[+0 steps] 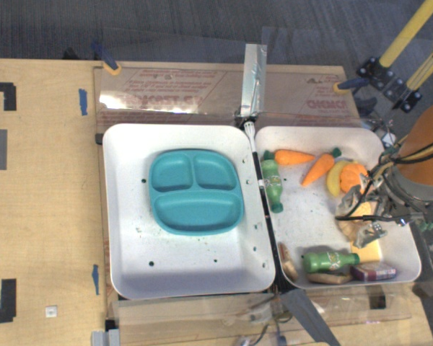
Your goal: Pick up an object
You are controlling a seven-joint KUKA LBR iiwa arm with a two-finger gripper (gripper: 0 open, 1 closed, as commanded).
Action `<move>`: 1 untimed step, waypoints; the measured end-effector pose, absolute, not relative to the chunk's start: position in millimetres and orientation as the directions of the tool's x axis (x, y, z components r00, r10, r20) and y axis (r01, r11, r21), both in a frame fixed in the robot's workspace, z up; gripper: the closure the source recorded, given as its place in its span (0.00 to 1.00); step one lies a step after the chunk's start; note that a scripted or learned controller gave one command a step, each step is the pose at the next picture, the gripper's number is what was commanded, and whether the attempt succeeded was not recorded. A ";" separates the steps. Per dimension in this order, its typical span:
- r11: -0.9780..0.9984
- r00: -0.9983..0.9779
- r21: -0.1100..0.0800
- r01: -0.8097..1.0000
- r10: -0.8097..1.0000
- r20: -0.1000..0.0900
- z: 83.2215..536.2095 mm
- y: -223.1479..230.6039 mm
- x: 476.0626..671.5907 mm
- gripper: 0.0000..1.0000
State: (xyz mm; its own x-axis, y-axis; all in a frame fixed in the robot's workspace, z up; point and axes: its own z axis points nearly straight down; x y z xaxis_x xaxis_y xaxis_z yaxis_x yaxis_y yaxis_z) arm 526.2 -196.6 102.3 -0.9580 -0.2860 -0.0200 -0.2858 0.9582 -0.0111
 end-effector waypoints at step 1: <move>0.985 -0.985 -0.003 -0.175 -0.175 -0.013 89.2 -180.8 573.9 1.00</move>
